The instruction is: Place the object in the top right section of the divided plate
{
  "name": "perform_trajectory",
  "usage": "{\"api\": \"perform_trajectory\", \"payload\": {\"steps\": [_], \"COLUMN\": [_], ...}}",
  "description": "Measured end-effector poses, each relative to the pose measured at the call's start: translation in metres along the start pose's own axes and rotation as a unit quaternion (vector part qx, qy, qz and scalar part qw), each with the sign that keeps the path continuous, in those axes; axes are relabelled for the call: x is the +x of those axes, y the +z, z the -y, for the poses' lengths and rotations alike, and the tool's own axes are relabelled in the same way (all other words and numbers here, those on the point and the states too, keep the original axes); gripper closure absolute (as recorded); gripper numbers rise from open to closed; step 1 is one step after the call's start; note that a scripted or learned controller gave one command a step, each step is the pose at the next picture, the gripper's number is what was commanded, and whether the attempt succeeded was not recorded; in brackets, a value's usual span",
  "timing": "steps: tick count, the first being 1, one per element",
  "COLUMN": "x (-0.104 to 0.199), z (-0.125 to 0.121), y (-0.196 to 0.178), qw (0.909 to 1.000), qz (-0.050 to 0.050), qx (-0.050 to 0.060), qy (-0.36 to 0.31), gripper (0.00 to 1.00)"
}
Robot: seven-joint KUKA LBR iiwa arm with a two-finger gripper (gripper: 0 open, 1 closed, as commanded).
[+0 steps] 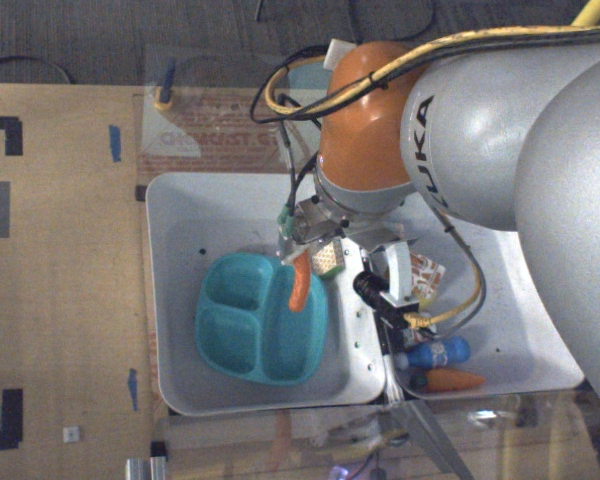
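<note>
**Carrot over plate, 2 bins in use**

1 arm (460,118), grey w/ orange band, reaches in from the right. Its gripper (296,246) hangs over the left bin (180,218), above the upper right part of the plate. 1 orange carrot-like piece (299,285) hangs from the fingers, pinched at its top end, pointing down over the plate's right side; can't tell if its lower tip touches the plate.

1 teal divided plate (250,318) w/ 3 sections lies in the left bin.

Right bin (540,348) holds approx. 3 things: 1 snack pack (425,278) near the divider, 1 blue bottle (440,352) and 1 more carrot (452,380) just beside it at the near edge.
</note>
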State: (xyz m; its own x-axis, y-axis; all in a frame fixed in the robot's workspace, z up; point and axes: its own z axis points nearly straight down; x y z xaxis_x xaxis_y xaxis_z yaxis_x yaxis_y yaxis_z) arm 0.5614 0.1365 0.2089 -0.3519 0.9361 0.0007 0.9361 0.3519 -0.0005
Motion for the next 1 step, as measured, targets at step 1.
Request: {"api": "perform_trajectory", "payload": {"steps": [1], "x": [0.058], "z": [0.0356], "y": [-0.0232], "qw": [0.9999], "qz": [0.0], "qx": [0.001], "qy": [-0.013], "gripper": [1.0]}}
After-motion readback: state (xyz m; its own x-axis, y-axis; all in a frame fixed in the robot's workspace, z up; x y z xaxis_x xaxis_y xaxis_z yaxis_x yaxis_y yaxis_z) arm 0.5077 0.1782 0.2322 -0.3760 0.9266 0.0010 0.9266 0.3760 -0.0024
